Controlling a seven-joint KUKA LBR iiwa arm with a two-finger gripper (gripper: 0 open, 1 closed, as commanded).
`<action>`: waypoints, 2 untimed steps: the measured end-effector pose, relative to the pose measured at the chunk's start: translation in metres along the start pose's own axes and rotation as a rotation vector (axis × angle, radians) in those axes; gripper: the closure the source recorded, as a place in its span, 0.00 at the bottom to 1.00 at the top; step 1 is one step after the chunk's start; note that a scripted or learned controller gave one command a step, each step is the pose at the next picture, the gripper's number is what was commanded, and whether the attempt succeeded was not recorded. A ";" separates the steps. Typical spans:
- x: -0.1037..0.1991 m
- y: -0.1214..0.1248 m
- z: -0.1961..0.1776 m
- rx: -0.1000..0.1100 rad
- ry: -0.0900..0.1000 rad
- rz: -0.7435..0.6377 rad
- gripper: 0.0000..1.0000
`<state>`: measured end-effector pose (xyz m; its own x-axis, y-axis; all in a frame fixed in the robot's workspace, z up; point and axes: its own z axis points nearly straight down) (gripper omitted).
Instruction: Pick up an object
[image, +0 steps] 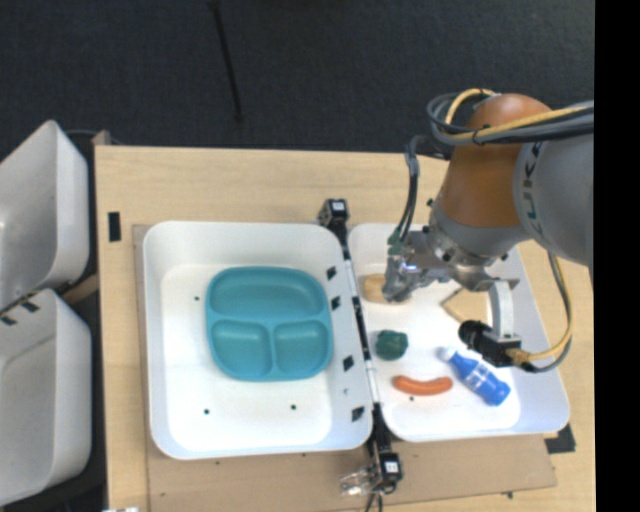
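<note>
Bearing two white bins, the tan surface (250, 180) stood against dark floor. The jaws (398, 283) hovered in the right bin (540, 400) over a tan object (372, 289); their opening could not be told. Sausage (422, 385) lay crosswise, bottle (478, 376) slanted down-right; a teal tray (268, 322) filled the left bin (180, 400)

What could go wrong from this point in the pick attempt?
The pincer sits low at the right bin's back left corner, beside a tan object by the divider wall, so it may pinch the wall or nudge the object away. The green object, sausage and blue bottle lie close enough for the arm to knock.
</note>
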<state>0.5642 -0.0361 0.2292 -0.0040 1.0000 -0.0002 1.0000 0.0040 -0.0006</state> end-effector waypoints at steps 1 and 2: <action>0.045 -0.012 -0.011 -0.001 0.002 -0.003 1.00; 0.089 -0.021 -0.005 -0.001 0.001 -0.001 1.00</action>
<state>0.5430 0.0527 0.2338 -0.0054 1.0000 0.0006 1.0000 0.0054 -0.0001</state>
